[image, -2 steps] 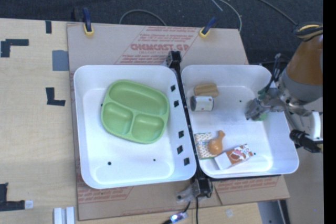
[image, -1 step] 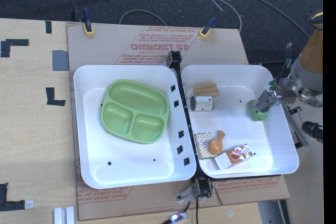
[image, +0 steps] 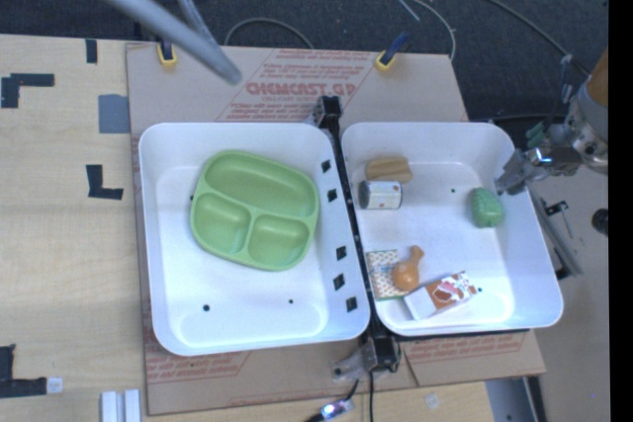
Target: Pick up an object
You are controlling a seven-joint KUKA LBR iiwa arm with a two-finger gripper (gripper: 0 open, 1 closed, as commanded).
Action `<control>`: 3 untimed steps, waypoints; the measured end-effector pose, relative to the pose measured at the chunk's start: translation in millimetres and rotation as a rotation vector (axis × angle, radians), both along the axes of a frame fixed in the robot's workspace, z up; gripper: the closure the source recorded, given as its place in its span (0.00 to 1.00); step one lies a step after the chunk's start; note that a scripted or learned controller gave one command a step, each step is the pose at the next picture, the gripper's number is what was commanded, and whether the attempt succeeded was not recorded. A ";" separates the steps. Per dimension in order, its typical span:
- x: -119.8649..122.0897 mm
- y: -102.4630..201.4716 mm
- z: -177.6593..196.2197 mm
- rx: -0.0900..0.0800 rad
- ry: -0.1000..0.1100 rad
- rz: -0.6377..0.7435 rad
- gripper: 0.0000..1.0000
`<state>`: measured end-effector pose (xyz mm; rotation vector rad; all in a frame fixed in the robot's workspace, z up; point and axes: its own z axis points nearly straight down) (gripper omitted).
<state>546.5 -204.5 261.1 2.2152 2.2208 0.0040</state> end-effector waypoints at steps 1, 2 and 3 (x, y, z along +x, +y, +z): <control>13.2 48.7 3.1 0.003 0.004 0.004 1.00; 28.3 106.4 -12.8 0.003 0.007 0.004 1.00; 44.5 160.9 -9.4 0.003 0.006 0.005 1.00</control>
